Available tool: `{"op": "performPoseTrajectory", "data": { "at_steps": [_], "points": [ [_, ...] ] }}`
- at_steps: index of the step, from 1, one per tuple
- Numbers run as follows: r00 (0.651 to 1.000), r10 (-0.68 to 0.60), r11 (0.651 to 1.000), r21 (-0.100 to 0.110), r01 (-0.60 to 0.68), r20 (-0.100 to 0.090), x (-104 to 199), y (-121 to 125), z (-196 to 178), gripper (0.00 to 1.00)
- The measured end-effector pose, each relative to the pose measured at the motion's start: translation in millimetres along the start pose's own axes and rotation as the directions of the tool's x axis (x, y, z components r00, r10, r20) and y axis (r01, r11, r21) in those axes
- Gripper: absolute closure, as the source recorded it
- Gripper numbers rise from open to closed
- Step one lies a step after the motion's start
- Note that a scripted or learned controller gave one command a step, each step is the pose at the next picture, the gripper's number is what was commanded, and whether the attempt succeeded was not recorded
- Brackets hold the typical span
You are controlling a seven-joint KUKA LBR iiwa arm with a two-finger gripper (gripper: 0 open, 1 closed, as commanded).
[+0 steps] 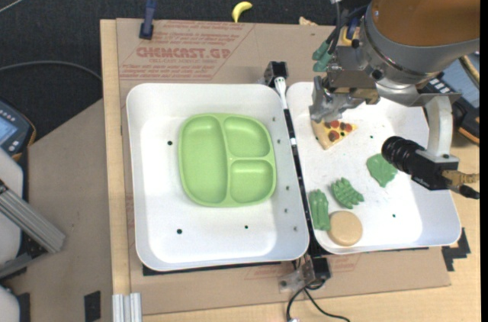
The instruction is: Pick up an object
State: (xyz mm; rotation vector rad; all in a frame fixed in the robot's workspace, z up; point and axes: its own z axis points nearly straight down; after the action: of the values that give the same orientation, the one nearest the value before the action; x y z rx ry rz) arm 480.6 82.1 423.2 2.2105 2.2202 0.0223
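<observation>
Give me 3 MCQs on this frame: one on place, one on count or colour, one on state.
1. Where does the green divided plate lie?
A. in the left bin
B. in the right bin
C. on the cardboard outside the bins

2. How many compartments does that plate have?
A. two
B. three
C. five

3. How does the gripper stand relative to the pizza slice toy?
A. over the left bin, far from it
B. low in the right bin, right at the slice's upper-left end
C. raised clear of the bench with the slice lifted

Answers:
1. A: the plate sits in the middle of the left bin.
2. B: one long section on the left, two smaller ones on the right.
3. B: the gripper is down in the right bin, and the slice lies on the bin floor.
</observation>
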Motion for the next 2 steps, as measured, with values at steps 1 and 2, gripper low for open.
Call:
{"op": "performPoseTrajectory", "data": {
  "at_steps": [1,2],
  "points": [
    [1.0,-0.001,1.0,0.027,0.001,0.005,54,-4,92,1.0],
    [1.0,0.013,0.999,0.029,-0.013,0.009,-16,13,205,1.0]
  ]
}}
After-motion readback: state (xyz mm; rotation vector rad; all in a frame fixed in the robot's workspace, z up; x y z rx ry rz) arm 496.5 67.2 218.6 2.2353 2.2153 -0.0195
